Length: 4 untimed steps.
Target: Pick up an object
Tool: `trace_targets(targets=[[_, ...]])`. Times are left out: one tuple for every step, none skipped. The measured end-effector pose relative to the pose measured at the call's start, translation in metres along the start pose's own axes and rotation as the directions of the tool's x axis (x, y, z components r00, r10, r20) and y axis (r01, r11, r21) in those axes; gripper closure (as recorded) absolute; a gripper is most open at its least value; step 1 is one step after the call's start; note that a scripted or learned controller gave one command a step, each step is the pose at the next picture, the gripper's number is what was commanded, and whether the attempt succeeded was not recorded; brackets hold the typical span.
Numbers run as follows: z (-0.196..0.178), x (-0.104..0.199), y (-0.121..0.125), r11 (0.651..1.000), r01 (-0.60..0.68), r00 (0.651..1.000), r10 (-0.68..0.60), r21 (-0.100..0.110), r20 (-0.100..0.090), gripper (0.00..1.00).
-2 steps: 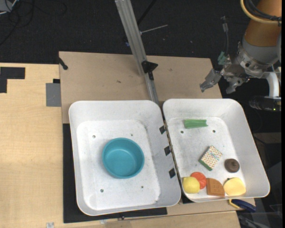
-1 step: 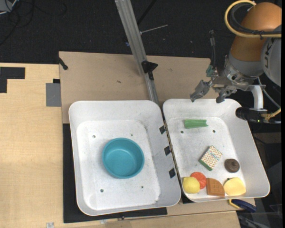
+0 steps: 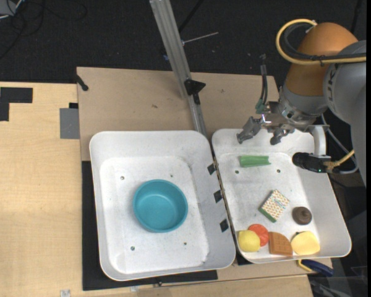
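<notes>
The hand [image 3: 260, 133] is seen spread open and holding nothing, poised above the right bin's [image 3: 334, 209] 12 o'clock rim. Just beneath it lies a green piece [image 3: 254, 161]. Toward 6 o'clock several small objects [image 3: 278, 240] are crowded together, hard to identify. A blue bowl [image 3: 160, 205] sits in the left bin [image 3: 111, 166].

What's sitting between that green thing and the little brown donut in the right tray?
In the camera view, a small patterned box lies between the green piece and the brown donut, on the right bin floor.
</notes>
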State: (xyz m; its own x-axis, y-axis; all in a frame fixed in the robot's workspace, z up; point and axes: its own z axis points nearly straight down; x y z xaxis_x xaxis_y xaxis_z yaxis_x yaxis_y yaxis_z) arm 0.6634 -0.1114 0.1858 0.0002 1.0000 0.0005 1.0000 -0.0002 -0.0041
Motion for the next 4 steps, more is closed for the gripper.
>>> trace_targets(targets=[[0.062,0.004,-0.005,1.000,0.001,1.000,-0.001,0.002,0.000,0.00],[0.049,0.003,-0.003,1.000,0.000,1.000,0.000,-0.004,0.001,1.00],[-0.003,0.001,-0.013,1.000,-0.001,1.000,0.001,-0.008,0.001,1.00],[-0.052,0.000,-0.022,1.000,-0.001,1.000,0.001,-0.008,0.001,1.00]])
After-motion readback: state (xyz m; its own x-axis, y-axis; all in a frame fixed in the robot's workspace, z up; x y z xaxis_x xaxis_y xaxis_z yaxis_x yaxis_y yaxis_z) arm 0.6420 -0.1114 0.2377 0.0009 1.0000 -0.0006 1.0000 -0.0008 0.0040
